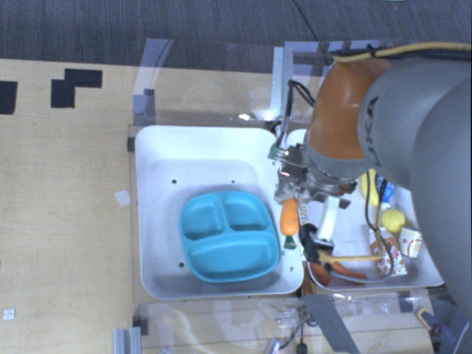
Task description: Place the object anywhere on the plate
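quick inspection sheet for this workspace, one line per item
surface: left bin and right bin, both white, side by side on a pale bench
job's things: blue divided plate flat in the left bin; orange carrot-like object at the wall between the bins, off the plate
clutter: lemon, small carton and other small items in the right bin
grippers: gripper just above the orange object; hold cannot be told
cables: black cable on the dark floor
surroundings: black marks on the bench

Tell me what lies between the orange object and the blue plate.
Only a thin bare strip of white bin, seen in the camera view, separates the orange object from the blue plate.
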Available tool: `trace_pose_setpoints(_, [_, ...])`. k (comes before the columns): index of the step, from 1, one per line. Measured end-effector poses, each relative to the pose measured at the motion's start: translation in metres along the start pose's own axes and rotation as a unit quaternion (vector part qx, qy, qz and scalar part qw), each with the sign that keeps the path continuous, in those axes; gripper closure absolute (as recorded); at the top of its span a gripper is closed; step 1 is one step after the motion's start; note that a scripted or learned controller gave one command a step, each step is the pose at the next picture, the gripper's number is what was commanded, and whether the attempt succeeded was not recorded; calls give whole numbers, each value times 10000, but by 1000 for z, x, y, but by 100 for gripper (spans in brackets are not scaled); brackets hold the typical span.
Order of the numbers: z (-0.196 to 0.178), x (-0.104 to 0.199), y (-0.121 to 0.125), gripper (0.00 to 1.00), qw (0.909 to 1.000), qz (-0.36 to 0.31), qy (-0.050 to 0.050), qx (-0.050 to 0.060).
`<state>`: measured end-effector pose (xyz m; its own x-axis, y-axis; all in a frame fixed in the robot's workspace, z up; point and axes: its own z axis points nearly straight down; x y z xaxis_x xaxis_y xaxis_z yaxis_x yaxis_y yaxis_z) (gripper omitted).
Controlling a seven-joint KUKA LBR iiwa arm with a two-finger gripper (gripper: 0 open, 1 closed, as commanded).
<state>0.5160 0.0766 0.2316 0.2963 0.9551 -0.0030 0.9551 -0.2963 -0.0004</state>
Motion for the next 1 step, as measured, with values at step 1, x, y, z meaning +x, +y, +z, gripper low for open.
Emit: trace_pose_setpoints(1, [0,0,0,0,10000,-2,0,-1])
